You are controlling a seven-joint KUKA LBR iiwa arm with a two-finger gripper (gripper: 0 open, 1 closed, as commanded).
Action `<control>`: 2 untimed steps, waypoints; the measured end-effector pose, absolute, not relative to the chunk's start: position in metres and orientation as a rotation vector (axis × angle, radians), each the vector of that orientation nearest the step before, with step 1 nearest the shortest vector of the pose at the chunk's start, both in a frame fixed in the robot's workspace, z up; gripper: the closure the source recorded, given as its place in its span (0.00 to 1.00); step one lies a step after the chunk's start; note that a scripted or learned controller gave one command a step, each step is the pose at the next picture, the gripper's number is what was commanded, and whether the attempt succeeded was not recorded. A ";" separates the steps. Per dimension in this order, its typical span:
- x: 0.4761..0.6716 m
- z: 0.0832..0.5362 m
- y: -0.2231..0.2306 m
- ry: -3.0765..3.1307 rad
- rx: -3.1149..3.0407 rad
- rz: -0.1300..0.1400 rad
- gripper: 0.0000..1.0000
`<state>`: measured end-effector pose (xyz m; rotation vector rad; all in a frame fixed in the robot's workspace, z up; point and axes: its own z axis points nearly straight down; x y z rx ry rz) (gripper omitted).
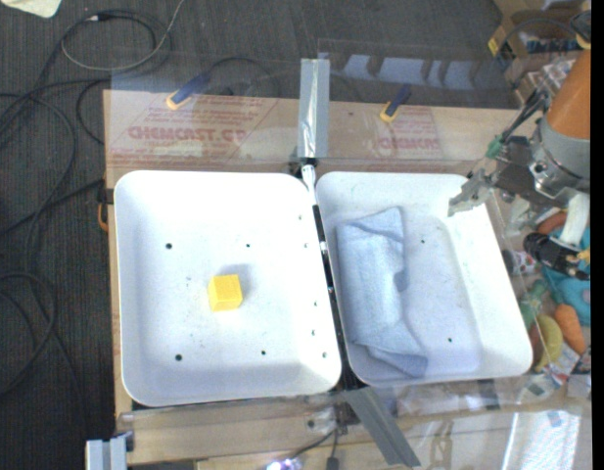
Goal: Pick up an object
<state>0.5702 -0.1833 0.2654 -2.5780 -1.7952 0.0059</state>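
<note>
Arm enters from right, end effector (465, 196) hovering over upper right corner of right bin (478, 292), nothing between its fingers; can't tell if they're apart or together. Yellow block (225, 292) sits mid left bin (164, 213), well apart from it. Crumpled blue cloth (380, 287) lies in right bin; divider rail (313, 116) between bins on tabletop (135, 130).

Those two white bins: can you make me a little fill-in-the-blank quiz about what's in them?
1. The small block in the left bin is coloured ____.
2. The folded blue cloth lies in the ____ bin.
3. The gripper hangs over the right bin's ____ corner.

Missing words: yellow; right; far right
</note>
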 end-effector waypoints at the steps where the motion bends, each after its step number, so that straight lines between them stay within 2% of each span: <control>1: 0.534 0.247 -0.170 -1.467 -2.775 0.005 0.00; 2: 0.534 0.295 -0.194 -1.033 -2.967 0.009 0.00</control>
